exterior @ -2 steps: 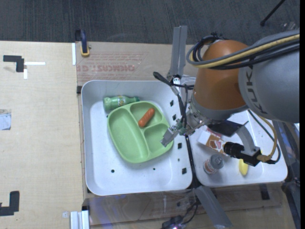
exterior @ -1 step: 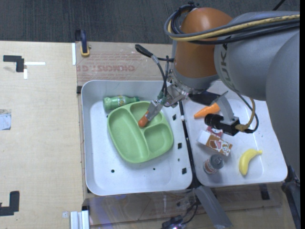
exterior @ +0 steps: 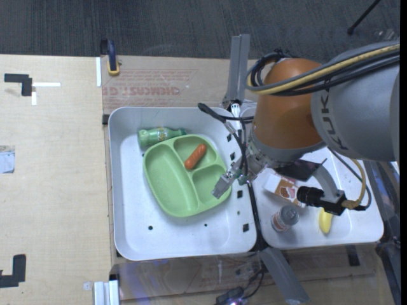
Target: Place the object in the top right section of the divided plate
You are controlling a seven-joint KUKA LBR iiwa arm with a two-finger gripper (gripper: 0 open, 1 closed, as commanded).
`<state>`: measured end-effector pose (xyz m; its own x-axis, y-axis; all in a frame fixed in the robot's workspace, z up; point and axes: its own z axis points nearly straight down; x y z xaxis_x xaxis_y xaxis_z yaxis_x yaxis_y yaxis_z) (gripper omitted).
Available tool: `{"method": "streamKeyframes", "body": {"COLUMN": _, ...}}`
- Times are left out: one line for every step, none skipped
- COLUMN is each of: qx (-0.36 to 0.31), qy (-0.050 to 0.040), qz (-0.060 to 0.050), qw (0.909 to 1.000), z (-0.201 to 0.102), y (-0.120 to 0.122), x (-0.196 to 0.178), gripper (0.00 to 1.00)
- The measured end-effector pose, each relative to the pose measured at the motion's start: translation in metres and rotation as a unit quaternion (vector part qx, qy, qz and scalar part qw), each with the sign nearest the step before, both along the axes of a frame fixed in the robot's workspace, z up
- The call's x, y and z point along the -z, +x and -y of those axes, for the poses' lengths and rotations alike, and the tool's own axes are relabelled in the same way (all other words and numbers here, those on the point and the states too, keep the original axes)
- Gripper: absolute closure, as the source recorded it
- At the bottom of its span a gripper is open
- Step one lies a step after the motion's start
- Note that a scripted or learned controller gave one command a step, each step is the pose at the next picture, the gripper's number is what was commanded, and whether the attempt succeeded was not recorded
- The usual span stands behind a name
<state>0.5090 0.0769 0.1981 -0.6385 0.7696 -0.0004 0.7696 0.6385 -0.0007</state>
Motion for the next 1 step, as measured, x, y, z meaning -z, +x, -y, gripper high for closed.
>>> {"method": "streamKeyframes", "body": {"qx": 0.267, "qy": -0.0005, "qz": 0.0, "qw": 0.9636, "z": 0.0203, "y": 0.0089, "x": 0.0062, "gripper": 0.0}}
